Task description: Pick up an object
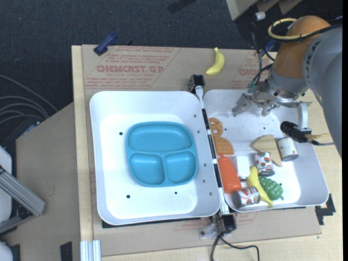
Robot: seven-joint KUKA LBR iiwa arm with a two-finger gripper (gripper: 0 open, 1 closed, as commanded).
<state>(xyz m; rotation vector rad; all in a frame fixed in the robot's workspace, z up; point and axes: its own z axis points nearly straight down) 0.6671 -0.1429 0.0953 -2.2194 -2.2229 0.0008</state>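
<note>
Overhead slanted view of the bench with two white bins. The left bin carries a blue divided plate. The right bin carries a cluster of small things along its near and left portions: a pretzel, a slice of bread, an orange carrot, a small can with red marks, a second can, a yellow banana, a green bumpy piece, a tan wedge and a silver cylinder.

The gripper hangs over the far, bare part of the right bin, its fingers spread apart with nothing between them. No candidate lies directly beneath it. The nearest things, the tan wedge and the pretzel, lie toward the viewer from the claw, the wedge slightly to the right and the pretzel to the left against the bin's dividing wall. The carrot's long axis runs roughly away from the viewer, parallel to that wall.

A second banana rests on the cardboard outside both bins, beyond the claw and to its left.

Judgement: a grasp calls for travel toward the near side of the bin before descent.
</note>
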